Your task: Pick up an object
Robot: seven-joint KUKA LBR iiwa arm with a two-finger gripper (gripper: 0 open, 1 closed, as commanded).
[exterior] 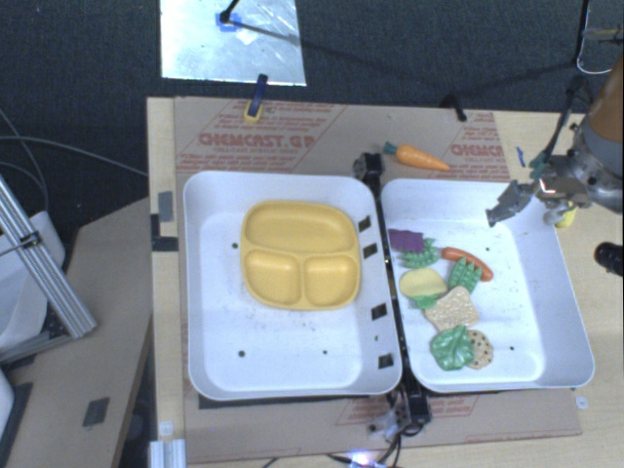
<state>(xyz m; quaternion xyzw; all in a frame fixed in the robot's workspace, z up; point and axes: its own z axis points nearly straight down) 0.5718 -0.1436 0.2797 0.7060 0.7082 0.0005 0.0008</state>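
Observation:
The right bin (531,291) holds a cluster of toy foods at its left side: a purple piece (406,239), a green leafy piece (420,256), a red-orange sausage (467,261), a yellow piece (422,283), a beige cracker (453,309), a green leaf (449,347) and a brown cookie (479,350). My gripper (509,206) hangs over the bin's upper right part, up and to the right of the cluster, with nothing seen between its fingers.
A yellow three-part plate (298,253) lies in the left bin (224,349). A toy carrot (416,156) rests on the cardboard behind the bins. A small yellow object (565,217) sits near the right bin's far right rim.

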